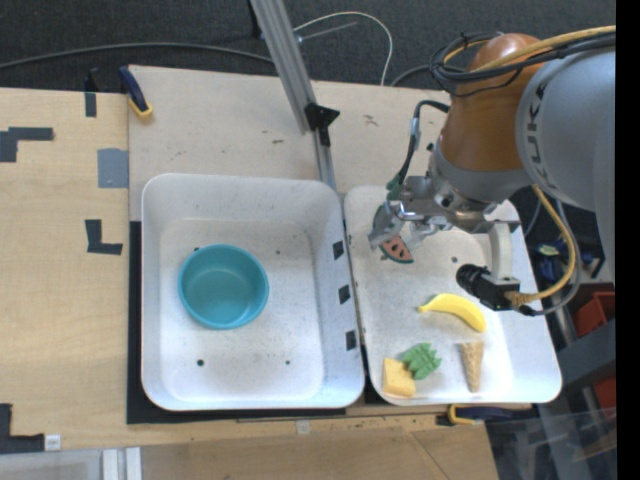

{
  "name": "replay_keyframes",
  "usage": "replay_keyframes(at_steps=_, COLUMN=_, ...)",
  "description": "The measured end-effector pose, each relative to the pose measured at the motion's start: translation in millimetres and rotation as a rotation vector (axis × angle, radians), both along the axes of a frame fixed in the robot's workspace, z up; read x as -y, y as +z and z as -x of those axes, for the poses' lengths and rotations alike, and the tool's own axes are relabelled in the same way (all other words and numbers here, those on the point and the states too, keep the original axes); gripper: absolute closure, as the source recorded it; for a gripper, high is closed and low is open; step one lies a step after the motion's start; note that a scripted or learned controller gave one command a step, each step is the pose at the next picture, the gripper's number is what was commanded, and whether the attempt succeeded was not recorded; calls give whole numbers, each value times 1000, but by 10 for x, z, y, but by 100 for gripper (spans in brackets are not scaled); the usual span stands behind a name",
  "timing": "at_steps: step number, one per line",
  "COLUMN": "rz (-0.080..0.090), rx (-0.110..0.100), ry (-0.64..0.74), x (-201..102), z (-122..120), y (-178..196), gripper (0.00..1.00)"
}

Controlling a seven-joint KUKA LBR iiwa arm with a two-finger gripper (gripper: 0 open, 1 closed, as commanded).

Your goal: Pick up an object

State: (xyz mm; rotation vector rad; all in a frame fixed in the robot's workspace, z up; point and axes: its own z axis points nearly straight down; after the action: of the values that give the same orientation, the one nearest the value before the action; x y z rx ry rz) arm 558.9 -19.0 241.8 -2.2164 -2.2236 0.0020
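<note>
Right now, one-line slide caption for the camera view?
Gripper shut on watermelon slice over right bin; banana below, bowl in left bin.

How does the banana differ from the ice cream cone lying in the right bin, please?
The banana is bright yellow and curved; the ice cream cone is tan and tapers straight. The banana lies crosswise, the cone points toward the bin's near edge. The banana sits nearer the gripper. Both lie flat and apart in the right bin.

Worktop (60, 288): pale wood, with dark tape marks toward its left side.
Left bin (160, 368): white and shallow, resting on the worktop.
Right bin (535, 368): white, just beside the left bin, their rims touching.
</note>
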Motion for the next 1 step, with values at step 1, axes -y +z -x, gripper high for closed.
replay_keyframes(at_steps=1, rz=-1, rx=-1, ry=4, x=-597, z=65, y=-88, gripper=100)
